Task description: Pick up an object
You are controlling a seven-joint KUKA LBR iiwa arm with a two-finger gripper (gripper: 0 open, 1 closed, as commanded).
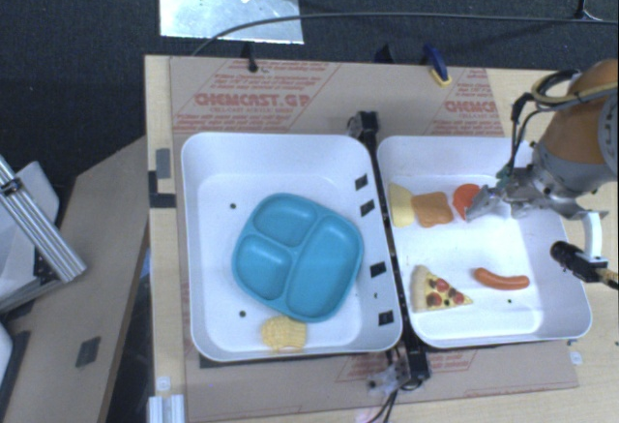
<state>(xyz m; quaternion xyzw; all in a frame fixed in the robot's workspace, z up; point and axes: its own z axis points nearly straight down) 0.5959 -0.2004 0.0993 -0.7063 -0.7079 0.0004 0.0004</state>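
Observation:
My gripper (483, 205) hangs low over the back of the right bin (556, 324), right against a red round piece (466, 196) that its tip partly hides. To the left of that lie an orange toast slice (432, 208) and a pale yellow wedge (399, 204). Nearer the front lie a red sausage (502, 280) and a pizza slice (436, 290). The grey arm with its orange band (588, 126) comes in from the right.
The left bin (208, 247) holds a blue divided plate (297, 256) and a yellow corn piece (284, 334) at its front wall. A black ridge with clips (372, 218) separates the bins. A black part of the arm (577, 261) hangs over the right bin's right wall.

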